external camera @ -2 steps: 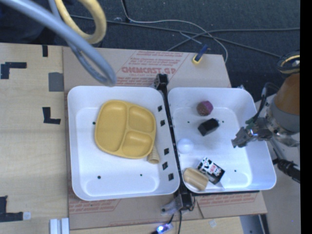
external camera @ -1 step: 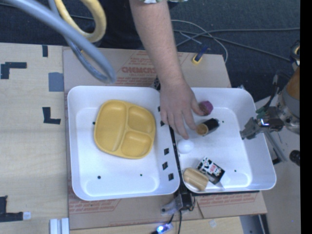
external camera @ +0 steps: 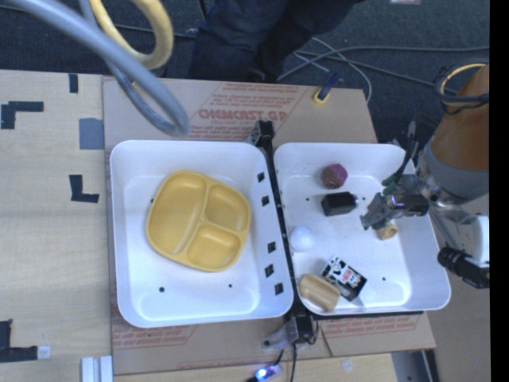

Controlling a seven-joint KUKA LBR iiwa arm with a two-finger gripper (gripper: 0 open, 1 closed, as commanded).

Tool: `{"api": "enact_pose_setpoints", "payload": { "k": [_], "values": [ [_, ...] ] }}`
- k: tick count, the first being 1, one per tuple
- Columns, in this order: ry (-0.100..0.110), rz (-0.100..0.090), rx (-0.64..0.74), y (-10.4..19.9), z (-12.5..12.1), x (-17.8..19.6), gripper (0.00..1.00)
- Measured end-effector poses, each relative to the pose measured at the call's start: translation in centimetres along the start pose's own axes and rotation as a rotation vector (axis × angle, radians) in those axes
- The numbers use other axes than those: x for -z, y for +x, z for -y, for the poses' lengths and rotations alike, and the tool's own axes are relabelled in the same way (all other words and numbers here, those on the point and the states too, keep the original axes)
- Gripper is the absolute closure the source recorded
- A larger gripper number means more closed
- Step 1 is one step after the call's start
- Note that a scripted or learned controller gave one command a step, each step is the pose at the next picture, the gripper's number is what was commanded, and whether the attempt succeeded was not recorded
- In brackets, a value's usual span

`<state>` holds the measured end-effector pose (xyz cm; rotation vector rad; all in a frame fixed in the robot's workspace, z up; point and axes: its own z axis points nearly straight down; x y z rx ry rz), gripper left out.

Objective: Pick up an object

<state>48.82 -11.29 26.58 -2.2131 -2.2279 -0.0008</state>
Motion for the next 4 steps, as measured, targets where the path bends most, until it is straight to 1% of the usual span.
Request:
{"api": "enact_pose_setpoints", "payload": {
  "k": [1,2,3,4],
  "values": [
    [0.001,0.0,0.0,5.9,0.3,-0.4,1.0],
    [0.0,0.001,-0.001,10.9,0.0,-0.4,1.0],
    [0.002,0.001,-0.001,15.6,-1.4,-1.5,1.0],
    [0.002,0.001,0.001,21.6,-1.8,-2.1,1.0]
  ]
}}
